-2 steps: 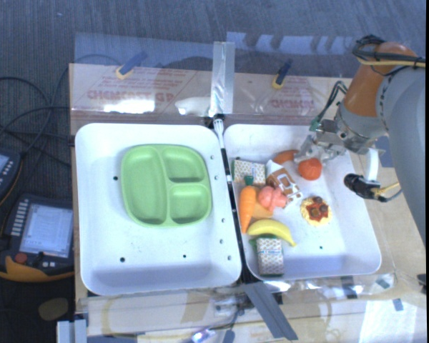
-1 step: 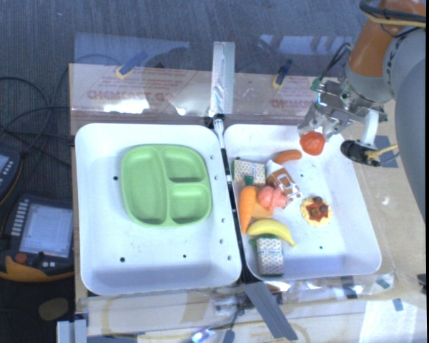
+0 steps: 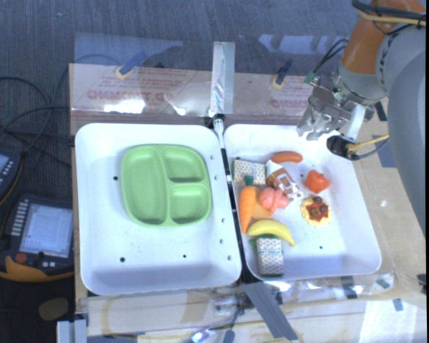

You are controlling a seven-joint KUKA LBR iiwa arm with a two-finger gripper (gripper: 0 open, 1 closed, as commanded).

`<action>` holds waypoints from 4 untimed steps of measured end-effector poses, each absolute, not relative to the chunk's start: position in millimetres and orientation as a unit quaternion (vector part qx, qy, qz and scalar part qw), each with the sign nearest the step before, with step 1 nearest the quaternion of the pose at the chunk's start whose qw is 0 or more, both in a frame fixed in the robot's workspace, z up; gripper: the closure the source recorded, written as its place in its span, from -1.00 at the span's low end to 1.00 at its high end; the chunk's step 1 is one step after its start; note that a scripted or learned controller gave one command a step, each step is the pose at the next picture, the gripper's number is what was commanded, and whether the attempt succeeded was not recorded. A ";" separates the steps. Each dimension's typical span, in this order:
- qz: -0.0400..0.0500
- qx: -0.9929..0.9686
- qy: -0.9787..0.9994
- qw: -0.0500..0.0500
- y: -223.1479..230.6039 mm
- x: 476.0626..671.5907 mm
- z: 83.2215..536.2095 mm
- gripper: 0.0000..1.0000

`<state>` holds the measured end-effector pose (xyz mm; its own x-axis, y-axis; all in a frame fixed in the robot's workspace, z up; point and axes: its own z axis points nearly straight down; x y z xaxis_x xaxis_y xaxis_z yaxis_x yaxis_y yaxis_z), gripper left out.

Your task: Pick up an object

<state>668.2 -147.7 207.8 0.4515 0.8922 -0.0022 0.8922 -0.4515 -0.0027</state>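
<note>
Camera view: gripper (image 3: 316, 129) is hovering over right bin (image 3: 357, 259) far rim, jaw state can't tell, holding nothing visible; pick not yet done.

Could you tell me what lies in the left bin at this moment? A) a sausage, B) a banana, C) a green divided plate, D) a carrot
C: the green divided plate lies alone in the left bin, while the banana, carrot and sausage lie in the right bin.
</note>
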 end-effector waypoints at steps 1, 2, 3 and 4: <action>0.002 -0.757 -0.654 0.000 -140.7 667.9 162.7 1.00; 0.001 -0.821 -0.571 0.001 -115.4 622.6 234.0 1.00; 0.001 -0.821 -0.571 0.001 -115.3 622.5 233.9 -1.00; 0.003 -0.867 -0.497 0.000 -127.3 608.1 140.6 -1.00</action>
